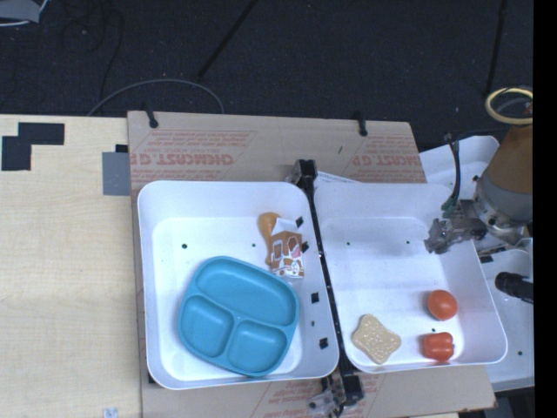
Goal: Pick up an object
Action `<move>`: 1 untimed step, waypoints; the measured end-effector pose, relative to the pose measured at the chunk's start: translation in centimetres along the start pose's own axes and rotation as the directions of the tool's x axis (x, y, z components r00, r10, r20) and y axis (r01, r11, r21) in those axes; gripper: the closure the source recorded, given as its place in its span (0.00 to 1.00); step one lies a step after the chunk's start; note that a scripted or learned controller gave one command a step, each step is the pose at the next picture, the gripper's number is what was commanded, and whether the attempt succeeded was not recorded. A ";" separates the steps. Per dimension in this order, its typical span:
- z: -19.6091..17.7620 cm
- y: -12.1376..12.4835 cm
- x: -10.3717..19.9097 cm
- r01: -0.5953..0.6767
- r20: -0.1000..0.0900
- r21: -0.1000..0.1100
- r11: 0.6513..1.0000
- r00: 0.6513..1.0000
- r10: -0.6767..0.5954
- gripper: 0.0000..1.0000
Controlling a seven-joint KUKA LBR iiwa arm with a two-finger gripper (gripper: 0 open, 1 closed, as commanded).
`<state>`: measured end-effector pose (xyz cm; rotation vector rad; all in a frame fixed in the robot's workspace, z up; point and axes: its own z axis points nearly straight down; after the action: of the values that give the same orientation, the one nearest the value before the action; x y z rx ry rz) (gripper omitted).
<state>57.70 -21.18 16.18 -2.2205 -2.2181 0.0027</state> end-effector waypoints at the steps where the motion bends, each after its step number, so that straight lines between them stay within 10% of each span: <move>1: -4.9 0.5 0.9 0.004 0.002 -0.007 1.000 1.000 -0.004 1.00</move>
<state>58.18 -20.33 21.08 -2.2206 -2.2263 -0.0026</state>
